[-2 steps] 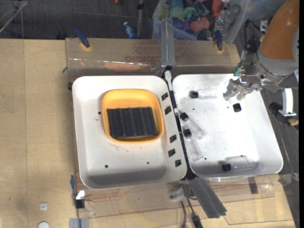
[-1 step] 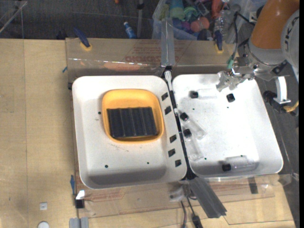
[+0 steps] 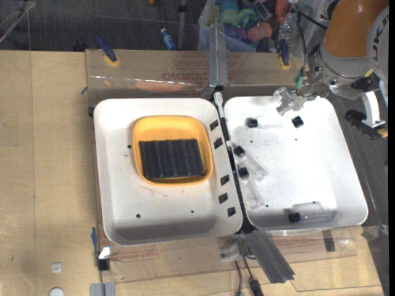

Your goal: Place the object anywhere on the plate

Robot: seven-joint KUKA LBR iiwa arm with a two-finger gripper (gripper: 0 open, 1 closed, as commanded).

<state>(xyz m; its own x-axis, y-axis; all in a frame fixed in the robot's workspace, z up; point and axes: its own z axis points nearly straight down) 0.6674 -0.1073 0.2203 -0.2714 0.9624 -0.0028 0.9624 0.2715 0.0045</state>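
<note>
A dark ridged block (image 3: pixel 171 159) is already laid on the yellow plate (image 3: pixel 141 130). The gripper (image 3: pixel 290 101) is seen apart; its jaws cannot be told.

A clear tub (image 3: pixel 259 14) of colourful toys (jumbled) sits behind both bins (image 3: pixel 345 165).

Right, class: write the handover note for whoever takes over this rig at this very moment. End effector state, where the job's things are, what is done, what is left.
End effector: over the far edge of the right bin, near its back wall; nothing visible between its fingers, and open or shut cannot be told.
Plate: yellow, in the left bin, with a dark ribbed slab lying on it.
Right bin: clear plastic pieces with black ends, including one near the front edge.
Done: the slab lies on the plate. If another object is meant, nothing shows it picked.
Left: confirm the target; if it is in the right bin, grasp it and carry it across.
</note>
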